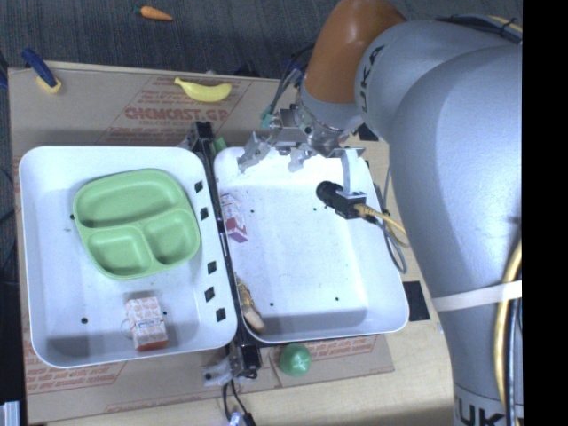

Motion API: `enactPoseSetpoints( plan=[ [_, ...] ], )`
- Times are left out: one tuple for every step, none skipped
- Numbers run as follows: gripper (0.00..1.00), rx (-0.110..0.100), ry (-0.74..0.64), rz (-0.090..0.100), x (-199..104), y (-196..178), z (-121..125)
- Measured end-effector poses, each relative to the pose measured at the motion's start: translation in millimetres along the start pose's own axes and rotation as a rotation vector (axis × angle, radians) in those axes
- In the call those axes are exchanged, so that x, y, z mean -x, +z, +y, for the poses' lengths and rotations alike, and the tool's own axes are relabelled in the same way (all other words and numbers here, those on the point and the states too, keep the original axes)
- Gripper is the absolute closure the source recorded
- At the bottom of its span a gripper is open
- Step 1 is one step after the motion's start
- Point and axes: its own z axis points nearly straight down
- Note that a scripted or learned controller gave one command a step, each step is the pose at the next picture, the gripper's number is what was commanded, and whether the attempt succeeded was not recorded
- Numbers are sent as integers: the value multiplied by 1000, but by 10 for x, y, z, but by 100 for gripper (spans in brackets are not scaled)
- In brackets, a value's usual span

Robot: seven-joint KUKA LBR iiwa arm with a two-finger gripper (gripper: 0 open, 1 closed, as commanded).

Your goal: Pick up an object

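The fingers (277, 149) hang over the far edge of the right bin (355, 291), toward twelve o'clock of that bin; two pale prongs point down and stand somewhat apart, and nothing sits between them, so they hold nothing. The grey arm (453, 149) with its orange band (351, 43) reaches in from three o'clock and covers much of the right side; a black connector with a yellow cable (342, 200) hangs from the wrist over the bin, at about four o'clock from the fingers.

In the right bin a small pink and white packet (233, 217) lies against the left wall, at about seven o'clock from the fingers; a tan object (248, 311) lies in the near left corner, its kind hard to tell. The left bin (44, 238) holds a green divided tray (138, 220) at its middle and a small orange and white carton (145, 321) at six o'clock of the tray.

On the surface (106, 105), a yellow banana (204, 88) lies beyond the bins at ten o'clock from the fingers; a green ball (295, 359) rests just in front of the right bin at six o'clock; a blue and yellow clamp (40, 71) sits at the far left corner; an orange piece (156, 12) lies on the dark floor beyond.
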Motion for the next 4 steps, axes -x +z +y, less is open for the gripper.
enactPoseSetpoints(
  plan=[
    [0,-4,0,-3,388,1019,-14],
    [100,-2,-3,-2,380,899,1],
    [100,2,-1,0,-295,-10,7],
    [0,0,0,0,-289,0,0]
  ],
)
